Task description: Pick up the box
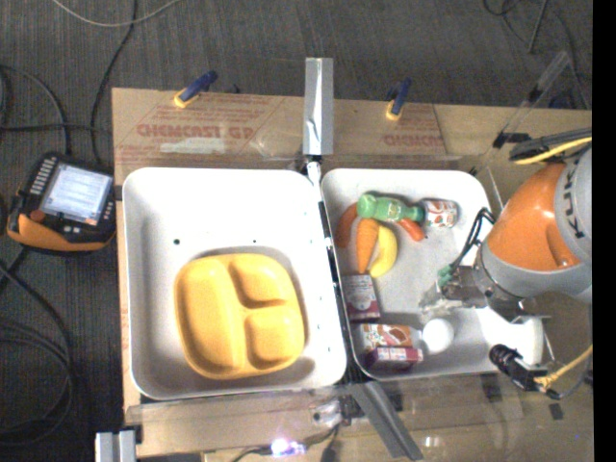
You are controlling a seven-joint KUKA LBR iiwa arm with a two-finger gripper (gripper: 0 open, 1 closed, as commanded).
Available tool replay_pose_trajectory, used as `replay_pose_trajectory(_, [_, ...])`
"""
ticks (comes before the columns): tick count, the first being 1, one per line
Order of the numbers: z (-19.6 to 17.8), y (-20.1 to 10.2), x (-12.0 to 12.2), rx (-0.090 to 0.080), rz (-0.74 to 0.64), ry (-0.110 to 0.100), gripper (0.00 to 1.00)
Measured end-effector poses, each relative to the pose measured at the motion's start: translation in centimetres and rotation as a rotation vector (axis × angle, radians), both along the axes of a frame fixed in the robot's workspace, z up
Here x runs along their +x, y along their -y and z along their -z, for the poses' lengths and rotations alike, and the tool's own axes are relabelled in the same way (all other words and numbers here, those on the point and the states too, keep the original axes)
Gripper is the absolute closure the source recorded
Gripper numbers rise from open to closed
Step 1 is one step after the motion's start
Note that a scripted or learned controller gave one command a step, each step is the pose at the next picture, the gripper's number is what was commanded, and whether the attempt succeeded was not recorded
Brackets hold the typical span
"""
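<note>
The gripper hangs low over the right bin, near its right wall; whether it is released or clenched cannot be told, because the wrist and the orange band of the arm cover it from above. No object shows in its grasp.

The box lies well to the gripper's left and nearer the bin's front rim, flat on its side in the bin's front-left corner. A white egg sits between the gripper and the box, just beside the box's right end. A dark can stands just behind the box.

The main risk is that the gripper closes on the egg instead, since the egg lies closer to it and on the way. A descent on the box may also catch the can or the bin's divider wall, as the box is wedged among them. Because the box lies flat, the grip may slide off its glossy faces and the pick may come up empty.

The carrot, banana and green bottle lie farther off, behind and to the left.
</note>
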State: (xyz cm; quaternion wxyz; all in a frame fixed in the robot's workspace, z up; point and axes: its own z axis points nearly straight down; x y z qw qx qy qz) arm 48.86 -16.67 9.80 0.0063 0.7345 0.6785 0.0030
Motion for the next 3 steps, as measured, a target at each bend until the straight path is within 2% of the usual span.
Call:
replay_pose_trajectory(2, [-1.38,-0.21,0.01,0.004,-0.003,-0.007,1.00])
replay_pose_trajectory(3, [-1.37,-0.21,0.01,0.005,-0.003,-0.007,0.00])
